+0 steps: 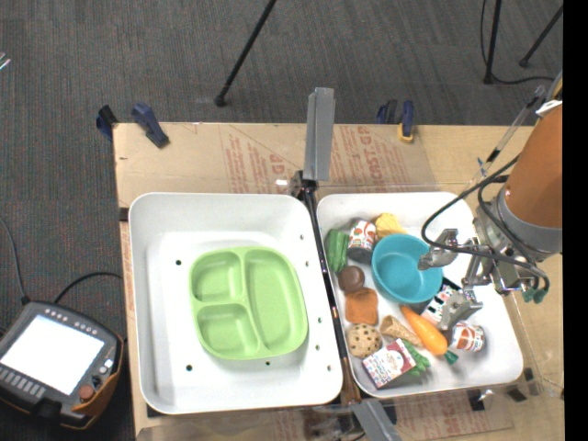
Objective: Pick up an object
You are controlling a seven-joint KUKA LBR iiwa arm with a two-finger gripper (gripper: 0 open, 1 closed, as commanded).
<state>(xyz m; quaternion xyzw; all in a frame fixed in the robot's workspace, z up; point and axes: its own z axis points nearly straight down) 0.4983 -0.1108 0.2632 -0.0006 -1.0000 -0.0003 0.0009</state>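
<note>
Green divided plate (248, 301) in the left bin (147, 246); handheld screen (55, 356) — floor, lower left.

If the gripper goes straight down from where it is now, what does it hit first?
Most likely the small can or the orange carrot beside it; the gripper hangs above them in the right bin. Depth is unclear from this slanted view.

A robotics lab — tripod legs (250, 42) stand on grey carpet behind the clamped cardboard-topped bench (239, 154), a teach pendant (57, 361) left of it.

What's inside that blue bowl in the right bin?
The blue bowl looks hollow, with bare blue inside. The gripper covers its right edge, so that part is hidden.
</note>
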